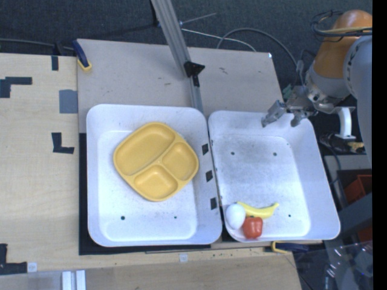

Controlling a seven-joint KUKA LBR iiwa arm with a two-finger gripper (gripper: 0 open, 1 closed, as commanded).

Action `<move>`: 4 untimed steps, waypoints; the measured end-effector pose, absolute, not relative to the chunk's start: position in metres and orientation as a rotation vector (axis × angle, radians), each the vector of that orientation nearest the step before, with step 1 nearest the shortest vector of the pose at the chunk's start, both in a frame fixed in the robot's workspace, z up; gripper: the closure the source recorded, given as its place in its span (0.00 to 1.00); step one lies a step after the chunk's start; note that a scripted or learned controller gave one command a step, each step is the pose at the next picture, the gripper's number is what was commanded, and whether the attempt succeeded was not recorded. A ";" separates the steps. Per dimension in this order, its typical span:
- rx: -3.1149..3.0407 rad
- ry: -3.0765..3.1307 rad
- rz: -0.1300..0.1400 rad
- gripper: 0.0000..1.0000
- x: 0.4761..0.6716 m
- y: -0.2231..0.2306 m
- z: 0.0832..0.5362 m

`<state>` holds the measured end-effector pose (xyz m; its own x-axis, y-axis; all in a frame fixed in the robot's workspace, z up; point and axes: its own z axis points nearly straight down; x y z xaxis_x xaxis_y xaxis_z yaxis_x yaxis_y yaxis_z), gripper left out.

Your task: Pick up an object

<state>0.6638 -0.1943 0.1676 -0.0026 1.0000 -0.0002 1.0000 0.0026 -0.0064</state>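
Claw (281, 118) open, empty, above right bin's (302, 162) far rim

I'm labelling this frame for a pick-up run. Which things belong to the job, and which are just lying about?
Job:
gripper, open, above the right bin's far edge
banana
egg
red pepper
yellow tray

Lying about:
left bin
right bin
metal pole
cables

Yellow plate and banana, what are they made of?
The plate looks like moulded plastic: one even matte yellow, with three smooth rounded sections. The banana is probably a plastic toy too, smooth and uniformly yellow, though it is too small to be sure.
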 end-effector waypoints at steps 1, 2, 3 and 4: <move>-2.215 -2.220 0.008 0.00 0.655 -0.187 0.110; -2.217 -2.224 0.006 0.00 0.654 -0.186 0.087; -2.217 -2.227 0.005 1.00 0.655 -0.185 0.099; -2.222 -2.227 -0.005 1.00 0.664 -0.183 0.159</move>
